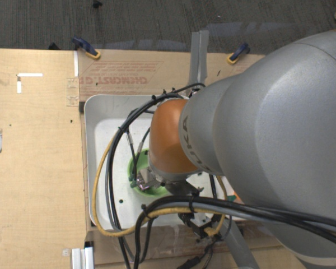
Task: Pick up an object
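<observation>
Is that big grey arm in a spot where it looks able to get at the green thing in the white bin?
Probably yes. The arm hangs right over the green object in the white bin, and nothing visible lies between them. Its own bulk hides the gripper, so contact can't be confirmed.

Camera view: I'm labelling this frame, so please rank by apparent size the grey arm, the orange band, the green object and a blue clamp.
1. grey arm, nearest the camera
2. orange band
3. green object, mostly hidden, so unsure
4. blue clamp
</observation>
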Controlling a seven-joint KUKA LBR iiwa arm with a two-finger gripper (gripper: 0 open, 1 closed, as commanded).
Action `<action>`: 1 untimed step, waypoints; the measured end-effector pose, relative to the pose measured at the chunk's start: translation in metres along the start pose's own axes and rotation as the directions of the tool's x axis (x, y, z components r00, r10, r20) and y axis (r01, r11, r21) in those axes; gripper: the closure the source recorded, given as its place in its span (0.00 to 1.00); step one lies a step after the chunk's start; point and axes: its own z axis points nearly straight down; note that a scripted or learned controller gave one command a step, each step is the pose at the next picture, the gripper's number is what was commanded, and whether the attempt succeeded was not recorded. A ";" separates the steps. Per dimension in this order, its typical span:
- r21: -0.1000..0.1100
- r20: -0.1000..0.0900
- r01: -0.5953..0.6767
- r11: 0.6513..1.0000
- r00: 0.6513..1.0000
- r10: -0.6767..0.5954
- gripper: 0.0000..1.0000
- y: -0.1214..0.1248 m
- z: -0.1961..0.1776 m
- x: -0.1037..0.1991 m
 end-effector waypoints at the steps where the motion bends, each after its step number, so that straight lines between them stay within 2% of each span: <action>1: 0.002 0.000 0.056 0.998 0.998 -0.056 1.00 -0.005 -0.187 -0.015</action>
